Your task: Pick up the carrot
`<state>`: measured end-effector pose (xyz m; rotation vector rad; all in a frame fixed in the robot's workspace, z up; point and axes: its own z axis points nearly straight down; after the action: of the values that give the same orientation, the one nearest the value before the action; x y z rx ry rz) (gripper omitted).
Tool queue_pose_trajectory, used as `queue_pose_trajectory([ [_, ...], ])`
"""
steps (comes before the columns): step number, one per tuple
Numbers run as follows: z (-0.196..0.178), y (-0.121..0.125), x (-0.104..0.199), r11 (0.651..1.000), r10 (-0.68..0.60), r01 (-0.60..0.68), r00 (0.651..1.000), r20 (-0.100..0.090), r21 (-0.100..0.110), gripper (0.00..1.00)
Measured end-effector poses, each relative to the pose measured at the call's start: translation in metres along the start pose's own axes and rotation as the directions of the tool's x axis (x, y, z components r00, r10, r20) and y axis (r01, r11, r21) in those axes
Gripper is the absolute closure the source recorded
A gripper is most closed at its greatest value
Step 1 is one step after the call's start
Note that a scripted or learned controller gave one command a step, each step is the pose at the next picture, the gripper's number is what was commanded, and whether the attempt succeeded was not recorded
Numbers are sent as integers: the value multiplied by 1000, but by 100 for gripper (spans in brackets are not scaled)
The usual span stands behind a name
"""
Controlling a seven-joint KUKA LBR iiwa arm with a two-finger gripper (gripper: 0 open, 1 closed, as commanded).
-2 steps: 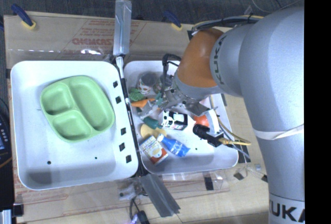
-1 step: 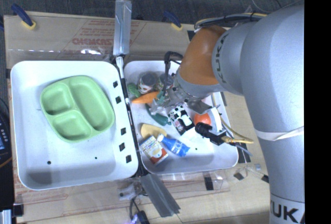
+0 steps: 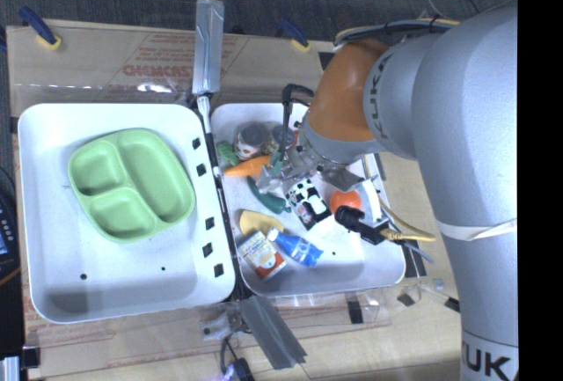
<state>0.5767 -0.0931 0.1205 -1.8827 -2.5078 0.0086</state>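
Camera view: a green divided plate [image 3: 132, 184] sits in the left bin [image 3: 53, 282]. The carrot [image 3: 247, 166] lies in the right bin [image 3: 387, 269], gripper [image 3: 286, 166] just beside; its grip state is unclear.

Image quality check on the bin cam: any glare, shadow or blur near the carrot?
Camera view: glare streaks on the clear sheet behind the left bin; soft shadow in that bin's near-left corner; the arm looms large and slightly soft, covering part of the right bin; the carrot is lit evenly and fairly sharp.
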Motion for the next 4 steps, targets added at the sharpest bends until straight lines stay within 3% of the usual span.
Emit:
queue_pose_trajectory([
  [1, -71, -27, 62, 1000, -2, 2, 1000, 1, -6, 100],
  [2, -70, -81, 48, 997, -72, 72, 997, 0, -4, 100],
  [3, -43, -73, 13, 913, -408, 408, 913, 1, -4, 100],
  [4, -43, -73, 13, 913, -408, 408, 913, 1, -4, 0],
])
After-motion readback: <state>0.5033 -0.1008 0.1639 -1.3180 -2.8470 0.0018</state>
